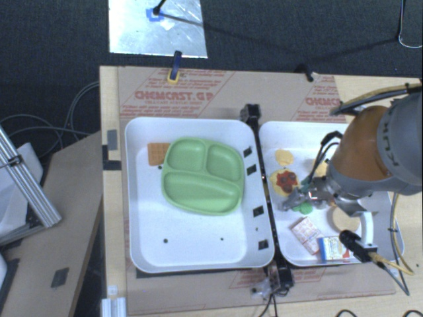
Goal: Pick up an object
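My gripper (295, 201) reaches down into the right bin (277, 132), low over its left-middle part. Its tips sit beside a small green object (305, 209) and just below a red and yellow toy (285, 179). A yellow piece (284, 157) lies further back. A white and red packet (305, 232) and a blue and white packet (330, 247) lie near the bin's front. Nothing is visibly held between the tips.
The left bin (142, 243) holds a green divided plate (201, 176) and an orange cracker-like square (156, 153). Black clips (258, 211) run along the divider between the bins. The arm's orange band (360, 147) and grey body cover the right bin's right side.
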`<state>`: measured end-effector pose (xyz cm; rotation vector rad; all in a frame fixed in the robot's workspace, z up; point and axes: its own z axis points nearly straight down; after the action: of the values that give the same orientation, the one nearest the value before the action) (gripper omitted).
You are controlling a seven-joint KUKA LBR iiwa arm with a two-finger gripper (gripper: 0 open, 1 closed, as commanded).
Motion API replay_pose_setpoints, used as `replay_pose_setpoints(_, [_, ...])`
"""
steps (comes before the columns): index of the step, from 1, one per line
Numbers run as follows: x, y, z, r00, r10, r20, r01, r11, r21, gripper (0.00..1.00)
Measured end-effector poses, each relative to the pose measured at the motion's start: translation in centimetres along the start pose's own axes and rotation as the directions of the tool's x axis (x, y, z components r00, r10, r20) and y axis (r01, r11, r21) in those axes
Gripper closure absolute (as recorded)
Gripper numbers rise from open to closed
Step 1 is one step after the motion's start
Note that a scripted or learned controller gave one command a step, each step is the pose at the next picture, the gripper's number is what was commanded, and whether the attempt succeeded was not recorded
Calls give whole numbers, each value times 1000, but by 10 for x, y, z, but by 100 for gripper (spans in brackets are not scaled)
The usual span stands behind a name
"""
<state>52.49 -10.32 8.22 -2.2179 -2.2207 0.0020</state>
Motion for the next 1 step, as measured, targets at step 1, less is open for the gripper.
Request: replay_pose_setpoints(1, [0, 2, -13, 1000, 1, 1, -1, 1000, -5, 100])
